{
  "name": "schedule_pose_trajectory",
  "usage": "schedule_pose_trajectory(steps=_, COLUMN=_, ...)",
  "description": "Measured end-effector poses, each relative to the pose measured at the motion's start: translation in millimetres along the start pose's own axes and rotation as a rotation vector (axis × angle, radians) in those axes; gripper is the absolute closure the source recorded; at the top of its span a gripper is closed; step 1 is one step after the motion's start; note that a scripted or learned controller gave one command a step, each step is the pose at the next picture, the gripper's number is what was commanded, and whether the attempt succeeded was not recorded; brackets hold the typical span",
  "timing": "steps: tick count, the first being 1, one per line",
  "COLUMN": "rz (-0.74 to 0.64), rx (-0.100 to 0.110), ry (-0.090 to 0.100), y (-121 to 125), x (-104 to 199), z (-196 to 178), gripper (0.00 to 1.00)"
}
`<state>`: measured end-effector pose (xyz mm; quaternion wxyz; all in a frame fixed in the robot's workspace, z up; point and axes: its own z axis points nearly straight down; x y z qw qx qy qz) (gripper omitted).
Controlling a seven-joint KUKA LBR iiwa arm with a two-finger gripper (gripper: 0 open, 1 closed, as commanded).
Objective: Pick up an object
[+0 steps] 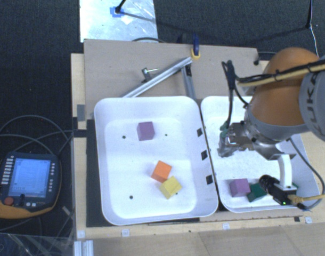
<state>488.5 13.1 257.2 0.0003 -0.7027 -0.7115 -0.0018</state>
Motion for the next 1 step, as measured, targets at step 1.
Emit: schedule_pose_trajectory(steps=1, rz=0.001, rx=0.000, ry=0.000, y=7.1, x=49.6, z=-1.4, gripper=1.00)
